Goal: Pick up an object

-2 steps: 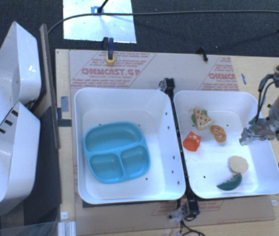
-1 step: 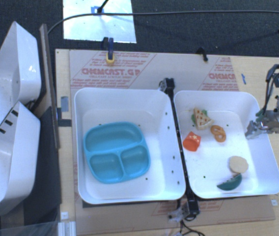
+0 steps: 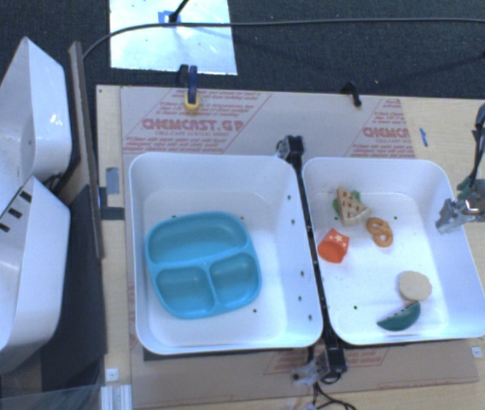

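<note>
The right bin (image 3: 447, 178) holds several small toy foods. A pizza-like slice (image 3: 351, 205) lies near the back, with a brown pretzel (image 3: 380, 231) beside it. An orange-red block (image 3: 334, 246) sits by the left wall. A beige round piece (image 3: 414, 286) and a green melon slice (image 3: 399, 316) lie at the front. My gripper (image 3: 454, 214) hangs over the bin's right rim, apart from all of them, with nothing seen in it.
The left bin (image 3: 166, 169) bears a blue divided plate (image 3: 202, 263). A black clamp strip (image 3: 309, 246) runs between the two bins. Spare white bins (image 3: 20, 203) are stacked off the bench at the far left.
</note>
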Controlling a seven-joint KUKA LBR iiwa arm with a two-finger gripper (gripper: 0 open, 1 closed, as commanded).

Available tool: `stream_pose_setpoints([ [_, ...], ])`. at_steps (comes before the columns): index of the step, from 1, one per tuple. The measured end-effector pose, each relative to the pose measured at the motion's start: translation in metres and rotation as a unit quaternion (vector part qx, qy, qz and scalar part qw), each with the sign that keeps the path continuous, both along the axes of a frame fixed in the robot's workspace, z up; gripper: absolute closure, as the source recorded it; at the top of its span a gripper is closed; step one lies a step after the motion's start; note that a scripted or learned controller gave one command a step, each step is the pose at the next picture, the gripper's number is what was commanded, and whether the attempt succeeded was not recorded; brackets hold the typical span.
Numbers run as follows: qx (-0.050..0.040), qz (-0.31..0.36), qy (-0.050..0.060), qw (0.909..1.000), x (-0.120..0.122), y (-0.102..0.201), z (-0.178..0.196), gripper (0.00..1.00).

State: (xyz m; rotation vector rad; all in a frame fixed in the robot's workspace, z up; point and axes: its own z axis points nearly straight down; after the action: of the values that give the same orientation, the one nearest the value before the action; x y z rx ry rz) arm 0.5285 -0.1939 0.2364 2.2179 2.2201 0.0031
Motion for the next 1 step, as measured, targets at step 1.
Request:
stream_pose_setpoints([
  [1, 0.0010, 0.003, 0.001, 1.0000, 0.0208, 0.0597, -0.0010, 1.00],
])
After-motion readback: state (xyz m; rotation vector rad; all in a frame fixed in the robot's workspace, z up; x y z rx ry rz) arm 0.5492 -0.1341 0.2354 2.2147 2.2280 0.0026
